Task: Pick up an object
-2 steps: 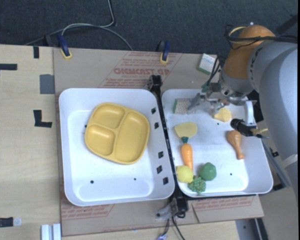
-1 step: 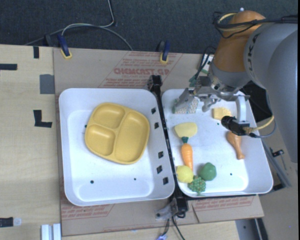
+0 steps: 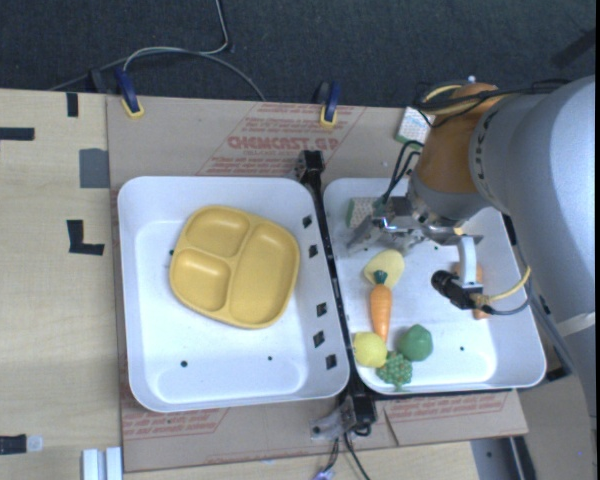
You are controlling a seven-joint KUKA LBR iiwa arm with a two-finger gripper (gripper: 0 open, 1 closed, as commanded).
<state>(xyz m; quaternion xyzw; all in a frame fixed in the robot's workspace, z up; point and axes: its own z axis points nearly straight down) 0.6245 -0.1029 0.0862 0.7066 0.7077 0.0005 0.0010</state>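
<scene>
Camera view puts the tool (image 3: 375, 230) in the right bin (image 3: 500, 368), whether spread or pinched is impossible to tell, with the yellow toy fruit (image 3: 384, 266) just below it, toward lower frame.

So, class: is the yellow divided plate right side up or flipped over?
Right side up: the yellow plate in the left bin shows its three hollow compartments facing upward.

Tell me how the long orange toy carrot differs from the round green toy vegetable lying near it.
The orange toy carrot is long and tapered, while the round green toy vegetable is squat and ball-like. The carrot is orange with a small green top; the green vegetable is one colour all over. The carrot lies nearer the gripper, the green one nearer the bin's front edge. Both lie in the right white bin.
</scene>
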